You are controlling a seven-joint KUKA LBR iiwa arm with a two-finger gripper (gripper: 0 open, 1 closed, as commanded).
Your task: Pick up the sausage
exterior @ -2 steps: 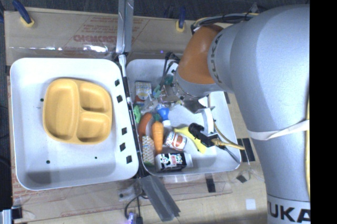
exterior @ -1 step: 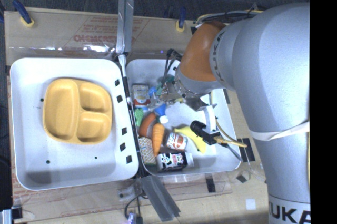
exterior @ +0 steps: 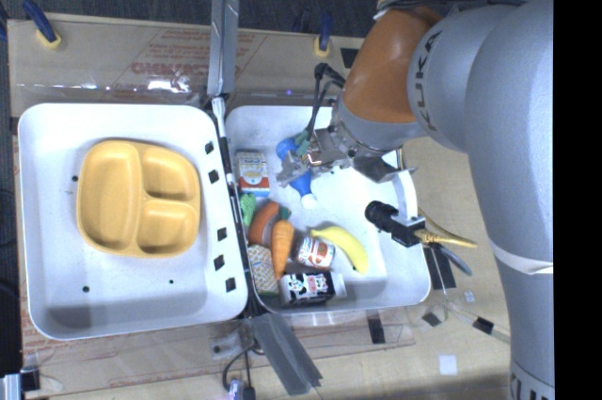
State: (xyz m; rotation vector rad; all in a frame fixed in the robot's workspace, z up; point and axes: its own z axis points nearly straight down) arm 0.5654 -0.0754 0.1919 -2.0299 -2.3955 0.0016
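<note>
currently | fingers (exterior: 303, 165): state unclear, over right bin (exterior: 400, 280) | sausage (exterior: 263, 217) beside carrot (exterior: 282, 241)

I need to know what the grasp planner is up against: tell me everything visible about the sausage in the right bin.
The sausage is a short, rounded, reddish-brown piece with a smooth, plastic-looking toy skin. It lies on its side near the left wall of the right bin, tilted diagonally. An orange carrot presses along its lower right side, and a small carton sits just above it. The pile hides its lower end. The gripper sits above and to its right, not touching it.
</note>
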